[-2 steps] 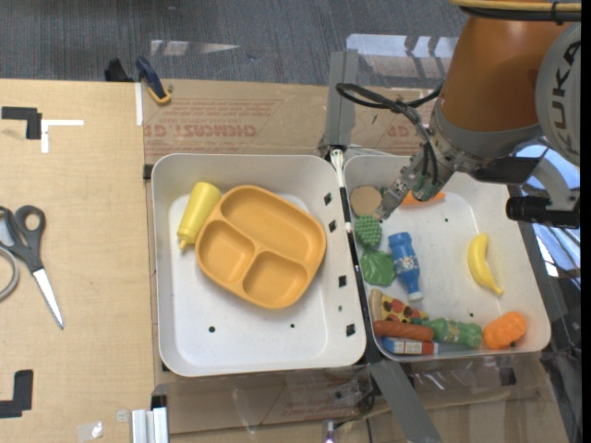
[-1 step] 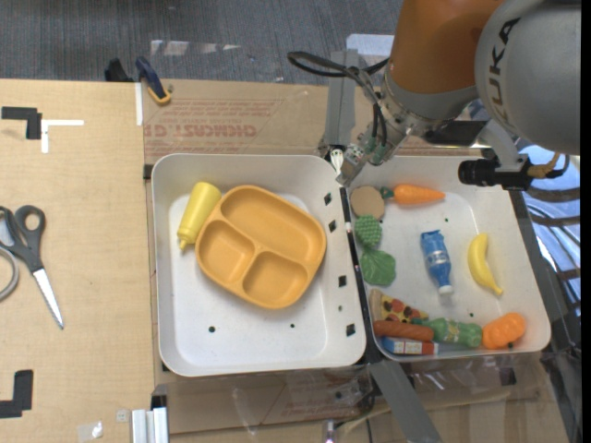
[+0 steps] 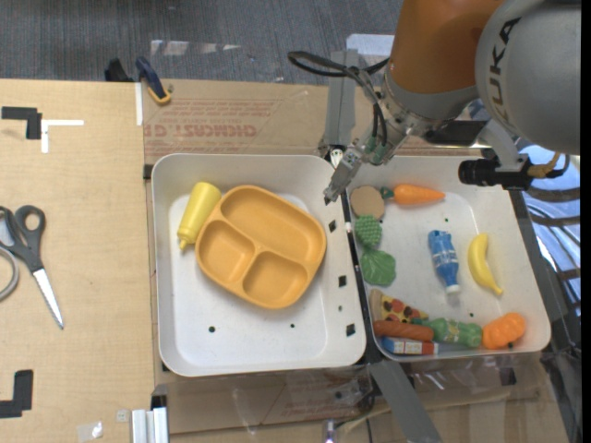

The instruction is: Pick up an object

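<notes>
The right bin [image 3: 517, 247] holds a carrot [image 3: 417, 194] at the back, a round tan cookie [image 3: 367, 202], two green leafy pieces [image 3: 375, 252], a blue bottle [image 3: 444, 259] (lying flat), a banana [image 3: 483, 264], and along the front a pizza slice [image 3: 399, 308], a sausage [image 3: 403, 331], a green vegetable [image 3: 457, 331] and an orange fruit [image 3: 504, 330].

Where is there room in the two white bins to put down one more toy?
Left bin: bare floor below the orange tray, toward the near wall. Right bin: a patch between the carrot, blue bottle and banana. Its near edge, around the orange fruit, is crowded.
</notes>
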`<state>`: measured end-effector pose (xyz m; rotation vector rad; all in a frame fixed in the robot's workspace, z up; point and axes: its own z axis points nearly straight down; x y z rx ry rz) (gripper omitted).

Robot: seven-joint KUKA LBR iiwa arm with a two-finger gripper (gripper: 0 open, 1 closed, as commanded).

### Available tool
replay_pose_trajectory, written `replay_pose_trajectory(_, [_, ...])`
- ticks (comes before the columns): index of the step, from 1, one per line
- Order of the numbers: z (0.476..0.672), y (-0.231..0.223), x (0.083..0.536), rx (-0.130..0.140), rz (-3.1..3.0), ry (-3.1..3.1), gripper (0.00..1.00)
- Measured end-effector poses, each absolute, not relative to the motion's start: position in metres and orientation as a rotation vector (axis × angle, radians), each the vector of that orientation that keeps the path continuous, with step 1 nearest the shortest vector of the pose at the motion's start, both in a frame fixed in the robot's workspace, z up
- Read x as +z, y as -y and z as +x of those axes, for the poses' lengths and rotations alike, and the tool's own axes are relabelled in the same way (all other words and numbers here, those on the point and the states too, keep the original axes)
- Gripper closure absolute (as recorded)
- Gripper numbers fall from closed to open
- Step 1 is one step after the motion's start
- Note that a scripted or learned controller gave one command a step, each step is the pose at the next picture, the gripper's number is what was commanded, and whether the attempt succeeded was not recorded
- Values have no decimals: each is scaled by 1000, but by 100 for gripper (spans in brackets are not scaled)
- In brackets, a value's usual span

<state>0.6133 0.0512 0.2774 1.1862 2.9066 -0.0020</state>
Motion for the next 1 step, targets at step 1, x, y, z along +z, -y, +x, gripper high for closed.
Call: replay_pose_trajectory(1, [555, -57, 191, -3, 1125, -2935, 0])
